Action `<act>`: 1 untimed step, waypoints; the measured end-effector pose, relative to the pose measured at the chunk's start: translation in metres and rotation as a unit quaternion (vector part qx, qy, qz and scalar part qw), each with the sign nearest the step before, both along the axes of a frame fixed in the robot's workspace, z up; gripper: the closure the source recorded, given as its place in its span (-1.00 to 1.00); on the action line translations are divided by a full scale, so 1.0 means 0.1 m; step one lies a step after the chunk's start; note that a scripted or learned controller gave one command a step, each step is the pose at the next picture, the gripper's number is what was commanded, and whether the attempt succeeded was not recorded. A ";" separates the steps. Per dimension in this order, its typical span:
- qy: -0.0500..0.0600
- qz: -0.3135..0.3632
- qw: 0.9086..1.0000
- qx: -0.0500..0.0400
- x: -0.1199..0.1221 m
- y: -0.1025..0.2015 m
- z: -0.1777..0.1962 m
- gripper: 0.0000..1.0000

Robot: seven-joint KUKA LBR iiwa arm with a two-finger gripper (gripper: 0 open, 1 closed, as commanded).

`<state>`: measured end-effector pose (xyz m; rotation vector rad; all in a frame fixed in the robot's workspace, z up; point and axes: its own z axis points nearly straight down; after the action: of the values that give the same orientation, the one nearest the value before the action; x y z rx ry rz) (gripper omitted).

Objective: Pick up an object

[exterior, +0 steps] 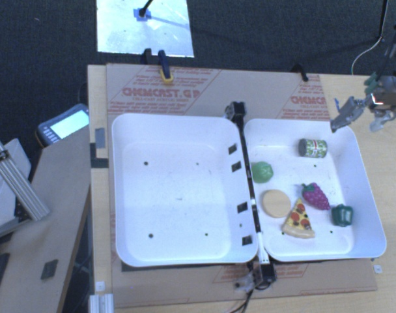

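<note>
The right bin (364, 175) holds several toy foods: a green can (312, 148) lying on its side, a round green ball (262, 171), a tan disc (275, 203), purple grapes (315, 195), a pizza slice (298, 220) and a green pepper (341, 215). My gripper (359, 120) hangs above the bin's far right corner, up and to the right of the can. It is open, with nothing between its fingers.
The left bin (178, 188) sits beside the right one, with black clips along the shared divider (245, 175). A silver sheet (144, 18) lies beyond the bench. A handheld device (64, 126) rests at the left.
</note>
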<state>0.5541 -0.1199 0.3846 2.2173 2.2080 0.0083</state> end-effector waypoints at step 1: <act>0.002 0.005 1.000 0.001 0.00 0.04 0.06 1.00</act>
<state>0.5545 -0.1155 0.3903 2.2099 2.2233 0.0062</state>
